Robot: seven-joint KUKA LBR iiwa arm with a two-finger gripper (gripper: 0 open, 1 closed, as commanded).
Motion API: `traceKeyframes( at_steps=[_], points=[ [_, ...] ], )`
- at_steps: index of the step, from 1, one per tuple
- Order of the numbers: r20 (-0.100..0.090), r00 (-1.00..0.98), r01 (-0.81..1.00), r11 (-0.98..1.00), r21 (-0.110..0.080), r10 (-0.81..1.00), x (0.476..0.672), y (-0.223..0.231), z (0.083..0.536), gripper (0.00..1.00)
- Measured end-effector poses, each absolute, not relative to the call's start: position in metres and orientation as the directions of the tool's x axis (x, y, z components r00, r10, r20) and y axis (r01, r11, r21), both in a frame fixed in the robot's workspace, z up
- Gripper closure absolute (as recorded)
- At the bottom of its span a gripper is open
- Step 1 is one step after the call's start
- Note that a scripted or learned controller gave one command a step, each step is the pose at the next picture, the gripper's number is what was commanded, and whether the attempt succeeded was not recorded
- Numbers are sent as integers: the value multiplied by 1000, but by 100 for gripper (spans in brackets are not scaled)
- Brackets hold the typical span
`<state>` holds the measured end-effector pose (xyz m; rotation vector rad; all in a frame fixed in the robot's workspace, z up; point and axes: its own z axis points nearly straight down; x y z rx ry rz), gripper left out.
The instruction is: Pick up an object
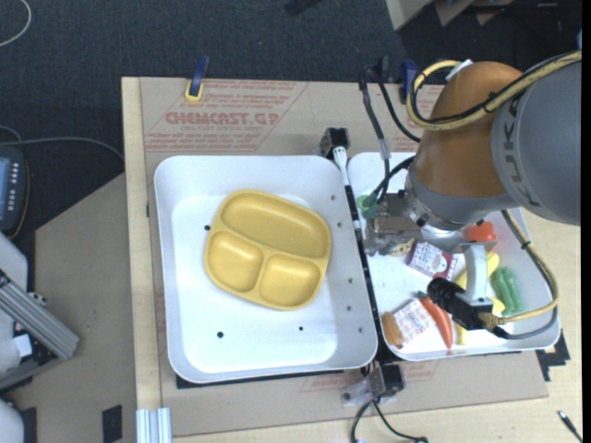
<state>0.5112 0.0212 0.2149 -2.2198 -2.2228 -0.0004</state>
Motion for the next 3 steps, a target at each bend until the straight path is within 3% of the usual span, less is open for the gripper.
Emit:
traceKeyframes(
  at_steps=[1,2,3],
  points=[
    [1,-1,1000,1,-2,1000,505,23,218,100],
    [0,0,1000,0,3,1000,510,16,231,100],
    [1,0,1000,0,-4,1000,514,21,214,100]
  ],
)
